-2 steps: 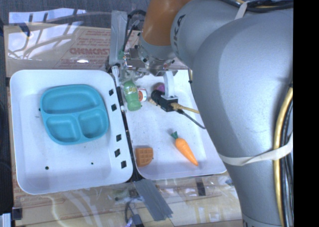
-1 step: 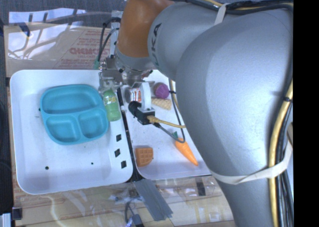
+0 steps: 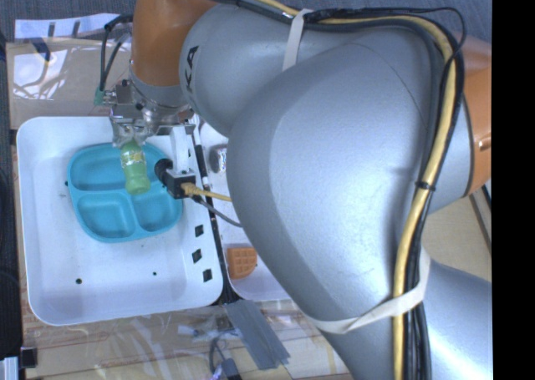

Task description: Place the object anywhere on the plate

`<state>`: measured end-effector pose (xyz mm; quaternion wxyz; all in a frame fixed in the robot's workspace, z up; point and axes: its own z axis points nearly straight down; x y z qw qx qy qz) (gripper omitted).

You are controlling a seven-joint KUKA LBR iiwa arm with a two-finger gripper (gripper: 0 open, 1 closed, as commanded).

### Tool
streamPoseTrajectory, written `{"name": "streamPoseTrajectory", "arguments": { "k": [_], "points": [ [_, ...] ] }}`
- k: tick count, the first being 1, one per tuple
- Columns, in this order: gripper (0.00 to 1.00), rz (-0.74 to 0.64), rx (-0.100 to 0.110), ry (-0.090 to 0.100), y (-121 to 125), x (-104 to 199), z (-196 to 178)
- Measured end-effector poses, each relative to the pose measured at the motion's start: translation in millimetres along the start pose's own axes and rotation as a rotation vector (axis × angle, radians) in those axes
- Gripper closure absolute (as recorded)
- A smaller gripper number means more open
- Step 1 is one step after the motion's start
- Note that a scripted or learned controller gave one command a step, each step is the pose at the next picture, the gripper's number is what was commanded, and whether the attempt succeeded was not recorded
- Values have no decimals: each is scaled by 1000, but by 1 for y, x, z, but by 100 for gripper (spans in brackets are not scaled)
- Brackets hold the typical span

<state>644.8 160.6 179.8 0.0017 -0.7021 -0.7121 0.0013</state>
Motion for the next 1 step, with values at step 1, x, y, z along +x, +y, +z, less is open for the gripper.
{"name": "streamPoseTrajectory", "arguments": {
  "k": [1],
  "points": [
    [0,3,-1,-1,1,-3,-1]
  ]
}}
